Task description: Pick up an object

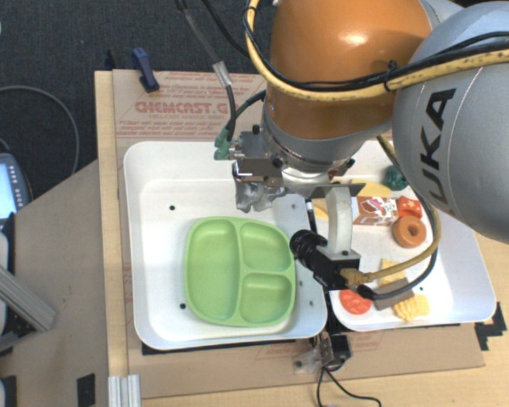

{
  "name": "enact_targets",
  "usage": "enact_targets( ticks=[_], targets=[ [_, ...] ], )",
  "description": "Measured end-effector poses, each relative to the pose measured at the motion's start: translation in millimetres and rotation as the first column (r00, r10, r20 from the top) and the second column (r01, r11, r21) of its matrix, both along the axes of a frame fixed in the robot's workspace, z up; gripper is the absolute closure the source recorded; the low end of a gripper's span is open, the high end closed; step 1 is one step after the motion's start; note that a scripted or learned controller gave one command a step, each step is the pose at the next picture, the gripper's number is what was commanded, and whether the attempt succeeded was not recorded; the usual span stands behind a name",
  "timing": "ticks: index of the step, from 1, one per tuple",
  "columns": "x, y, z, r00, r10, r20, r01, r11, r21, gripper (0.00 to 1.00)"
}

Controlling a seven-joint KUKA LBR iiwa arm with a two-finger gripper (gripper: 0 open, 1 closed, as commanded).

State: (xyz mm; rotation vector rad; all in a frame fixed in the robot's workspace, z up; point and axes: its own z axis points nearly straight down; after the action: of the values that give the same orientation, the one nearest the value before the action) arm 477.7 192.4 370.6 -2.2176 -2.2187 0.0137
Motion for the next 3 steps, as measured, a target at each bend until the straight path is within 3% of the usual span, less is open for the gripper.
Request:
enact_targets(
  ticks=[1, 2, 3],
  targets=[
    [42.9, -21.6, 174.2, 1.0, -0.003, 0.03, 0.002, 1.0, 0.009, 1.0],
    [1.5, 35.9, 164.7, 1.0, 0.008, 0.006, -0.008, 1.0, 0.004, 1.0],
    [3.8, 32.9, 175.4, 1.0, 0.003, 0.01, -0.003, 1.0, 0.003, 1.0]
  ],
)
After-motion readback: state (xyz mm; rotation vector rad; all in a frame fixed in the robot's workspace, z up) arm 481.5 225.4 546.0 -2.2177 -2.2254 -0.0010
